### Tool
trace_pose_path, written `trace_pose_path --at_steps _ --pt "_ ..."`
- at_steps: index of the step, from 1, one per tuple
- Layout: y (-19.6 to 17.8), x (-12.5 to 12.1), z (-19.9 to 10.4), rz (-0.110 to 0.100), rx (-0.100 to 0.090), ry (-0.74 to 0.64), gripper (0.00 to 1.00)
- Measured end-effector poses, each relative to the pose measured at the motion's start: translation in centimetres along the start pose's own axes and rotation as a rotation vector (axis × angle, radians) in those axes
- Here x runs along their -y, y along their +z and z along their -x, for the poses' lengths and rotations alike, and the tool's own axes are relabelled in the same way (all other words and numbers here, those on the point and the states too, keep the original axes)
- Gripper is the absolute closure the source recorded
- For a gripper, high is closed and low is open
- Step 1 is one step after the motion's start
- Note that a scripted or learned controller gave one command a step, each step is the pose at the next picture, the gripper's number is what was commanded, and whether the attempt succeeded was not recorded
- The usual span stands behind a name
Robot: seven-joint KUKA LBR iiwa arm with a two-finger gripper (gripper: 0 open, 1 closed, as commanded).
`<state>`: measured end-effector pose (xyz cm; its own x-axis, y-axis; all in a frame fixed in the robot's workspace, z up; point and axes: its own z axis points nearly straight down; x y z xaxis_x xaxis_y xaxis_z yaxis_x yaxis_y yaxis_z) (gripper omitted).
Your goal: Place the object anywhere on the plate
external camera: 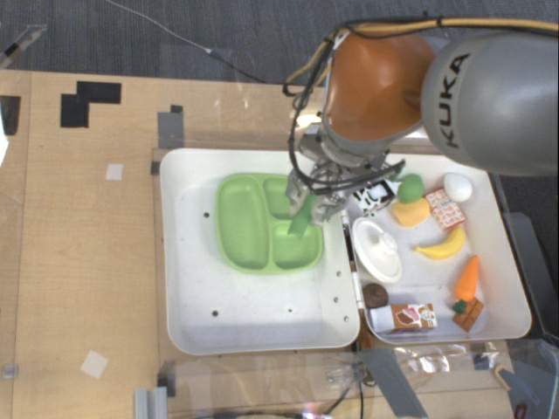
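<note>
A light green divided plate lies in the left white bin. My gripper hangs over the plate's right-hand compartments, beneath the orange band of the arm. A small, darker green object sticks down from between the fingers, just over the ridge between the two right compartments. The gripper is shut on it. I cannot tell whether the object's lower end touches the plate.
The right bin holds several toy foods: a white cup, a banana, a carrot, an egg, a small carton and a brown round piece. The arm covers the bins' shared top edge.
</note>
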<state>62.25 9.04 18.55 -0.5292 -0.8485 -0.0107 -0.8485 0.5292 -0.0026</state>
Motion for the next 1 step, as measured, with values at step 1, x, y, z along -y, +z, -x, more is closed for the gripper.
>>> trace_pose_path --at_steps 1 --pt "-0.01 0.31 -0.37 -0.002 -0.002 0.007 0.00"
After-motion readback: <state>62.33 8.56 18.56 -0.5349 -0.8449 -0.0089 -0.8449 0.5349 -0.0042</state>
